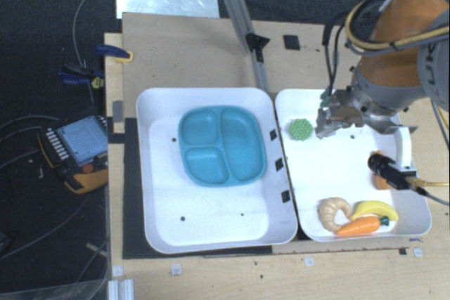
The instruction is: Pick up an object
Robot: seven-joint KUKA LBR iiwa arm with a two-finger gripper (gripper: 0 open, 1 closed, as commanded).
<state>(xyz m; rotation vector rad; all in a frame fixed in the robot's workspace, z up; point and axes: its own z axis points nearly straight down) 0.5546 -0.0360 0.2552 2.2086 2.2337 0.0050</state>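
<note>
The arm [397, 46] comes in from the right, its orange and grey bulk covering the upper right corner of the right bin [330, 165]. The claw [325, 124] hangs low over the top left part of that bin, just beside a small green ball [301, 128], which lies on the bin floor near the bin's left wall. Nothing shows between the claw and the ball but a thin strip of white, and whether they touch cannot be told. The claw's tips are dark and blurred against the wrist — whether they stand apart or together cannot be told.

At the bin's lower right a banana [376, 209], a carrot [358, 225] and a pale curled thing [333, 210] lie in a tight cluster, the carrot across the front of the other two. A black cylinder [387, 171] juts from the arm's side over the right wall, half hiding something orange-brown behind it.

The left bin [169, 221] holds a blue divided plate [221, 145], flat, with three sections. The table [183, 46] is brown board; a grey pole [235, 3] crosses it at a slant
</note>
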